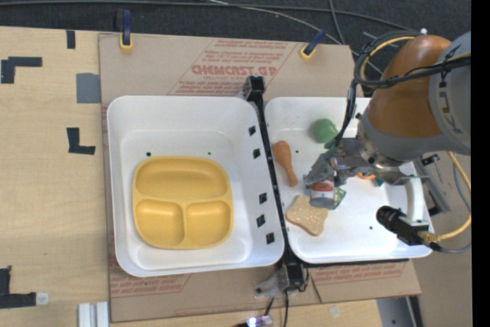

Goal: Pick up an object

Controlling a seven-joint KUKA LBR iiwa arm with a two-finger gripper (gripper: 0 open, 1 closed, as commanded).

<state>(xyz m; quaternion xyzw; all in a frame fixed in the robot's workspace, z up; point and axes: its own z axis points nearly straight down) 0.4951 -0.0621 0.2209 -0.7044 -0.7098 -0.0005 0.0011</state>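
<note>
arm: enters from right, wrist bent down | orange band on top | gripper: low, pointing left, right of centre

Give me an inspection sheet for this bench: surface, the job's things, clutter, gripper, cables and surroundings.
Surface: two white bins, left bin and right bin, on a cardboard sheet.
Job's things: in the right bin, toast, an orange piece and a green ball.
Clutter: yellow tray in the left bin.
Gripper: the gripper is low over the right bin, beside the toast.
Cables: black cables run behind the bench.
Surroundings: dark floor, clamps on the cardboard's far edge.
</note>
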